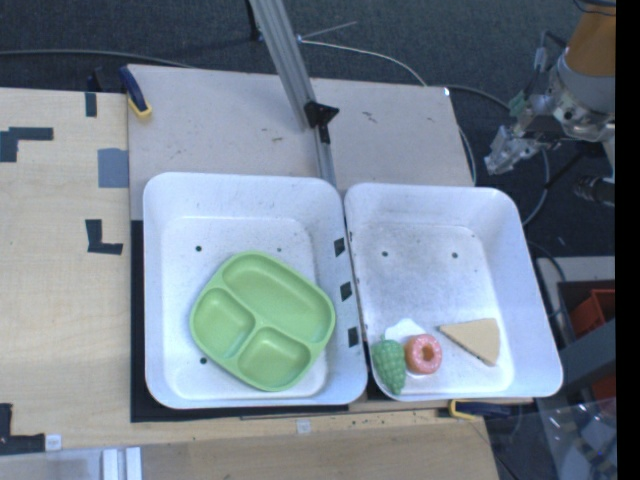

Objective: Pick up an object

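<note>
Camera view: hand (508, 153) beyond right bin (520, 230).

We see two bins side by side on the bench (250, 118), their inner walls touching along the middle. In the left bin (160, 268) a divided plate (262, 320) lies toward the near side, tilted against the near right corner. In the right bin (520, 258) four things cluster along the near wall: a knobbly fruit (389, 365) in the near left corner, a doughnut (424, 353) just to its right and touching it, a small flat piece (404, 329) just behind those two, and a wedge (474, 340) further right, apart from the doughnut. The far half of that bin holds nothing else. A metal rail (285, 43) runs from the far edge down to the seam between the bins. The gripper (505, 155) hangs beyond the right bin's far right corner, off the bench.
</note>
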You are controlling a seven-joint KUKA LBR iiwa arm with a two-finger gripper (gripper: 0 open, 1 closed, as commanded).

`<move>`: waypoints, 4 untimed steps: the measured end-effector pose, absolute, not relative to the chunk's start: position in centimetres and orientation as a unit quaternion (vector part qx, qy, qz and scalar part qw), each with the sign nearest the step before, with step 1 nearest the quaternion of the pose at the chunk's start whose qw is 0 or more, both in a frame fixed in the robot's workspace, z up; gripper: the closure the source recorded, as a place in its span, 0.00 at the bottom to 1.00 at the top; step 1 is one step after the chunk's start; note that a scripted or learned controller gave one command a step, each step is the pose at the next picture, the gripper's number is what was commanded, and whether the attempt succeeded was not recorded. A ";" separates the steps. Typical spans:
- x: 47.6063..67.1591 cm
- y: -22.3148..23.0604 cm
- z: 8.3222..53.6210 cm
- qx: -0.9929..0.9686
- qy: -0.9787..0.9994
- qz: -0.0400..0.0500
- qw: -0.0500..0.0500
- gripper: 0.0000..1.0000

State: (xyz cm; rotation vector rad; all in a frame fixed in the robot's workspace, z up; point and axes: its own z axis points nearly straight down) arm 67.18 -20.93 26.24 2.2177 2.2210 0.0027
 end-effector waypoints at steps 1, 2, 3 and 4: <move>65.7 -16.0 26.8 0.705 0.709 0.000 0.000 1.00; 64.6 -9.9 26.0 0.705 0.709 0.000 -0.001 1.00; 61.9 -4.6 25.4 0.705 0.709 -0.001 -0.002 1.00; 60.8 0.8 23.8 0.705 0.709 -0.001 -0.002 1.00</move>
